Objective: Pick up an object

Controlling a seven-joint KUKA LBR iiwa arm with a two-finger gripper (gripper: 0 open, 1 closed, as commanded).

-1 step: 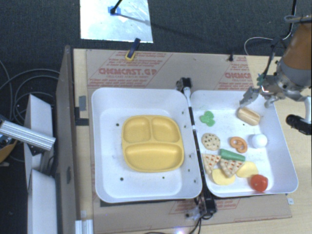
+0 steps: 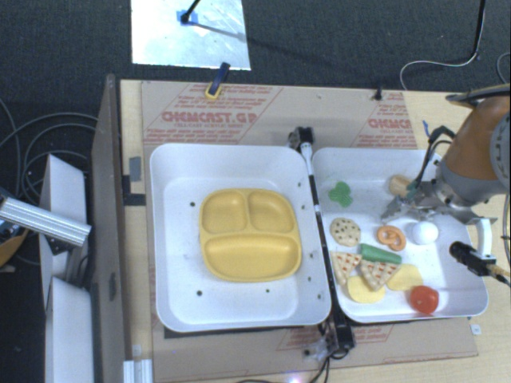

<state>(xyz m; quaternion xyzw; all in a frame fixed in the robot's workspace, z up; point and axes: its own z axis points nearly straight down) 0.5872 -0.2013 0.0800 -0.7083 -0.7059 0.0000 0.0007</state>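
Toy food pieces are lying scattered in the right bin [image 2: 375,164], none of them lifted. A pretzel [image 2: 390,236] is sitting near the bin's centre, with a white egg [image 2: 423,232] just beside it at 3 o'clock and a spotted cookie [image 2: 346,230] at its 9 o'clock. A green leafy piece [image 2: 341,192] is resting toward 10 o'clock in the bin, and a tan bread-like piece [image 2: 398,185] is lying toward 12 o'clock. Below the pretzel, at 6 o'clock, a green bean [image 2: 380,254] is lying across two waffle wedges [image 2: 378,273], which are touching a yellow cheese slice [image 2: 406,278]. A red tomato [image 2: 424,298] is sitting at 5 o'clock, near the bin's front edge.

The gripper [image 2: 402,207] is hovering low over the bin at the pretzel's 1 o'clock, between the bread-like piece and the egg, with the grey-and-orange arm [image 2: 479,154] reaching in from 3 o'clock. Whether the gripper is spread or closed cannot be told from this angle, and nothing is showing inside it.

The left bin [image 2: 176,174] is holding a yellow divided plate [image 2: 249,235] at its centre.
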